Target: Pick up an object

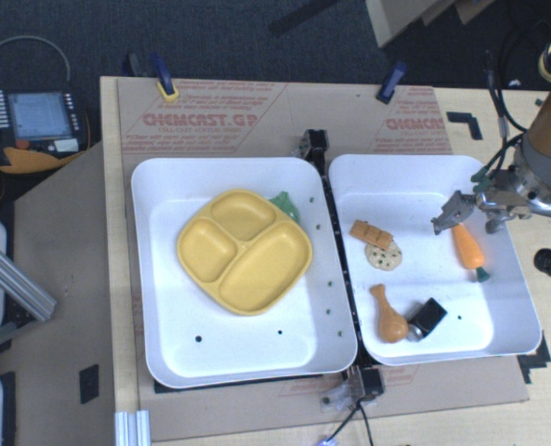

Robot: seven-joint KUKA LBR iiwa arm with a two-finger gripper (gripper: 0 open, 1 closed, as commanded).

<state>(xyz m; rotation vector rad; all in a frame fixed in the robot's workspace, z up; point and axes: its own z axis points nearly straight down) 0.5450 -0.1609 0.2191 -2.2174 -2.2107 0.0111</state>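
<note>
orange toy carrot (467, 247) lying in right bin (507, 337), near far-right side. gripper (468, 210) hovering just above its top end, fingers spread open, gripping nothing. cookie (384, 256), drumstick (387, 313) sitting nearby.

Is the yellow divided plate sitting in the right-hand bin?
No, the yellow divided plate lies in the left bin, with a green item at its edge.

You see the gripper (472, 214) hovering at three o'clock over the right bin (507, 337), just above the carrot (467, 246), with the cookie (384, 256), cracker (371, 235), drumstick (387, 315) and black block (427, 317) toward six, and the yellow divided plate (244, 261) in the left bin (163, 333).
</note>
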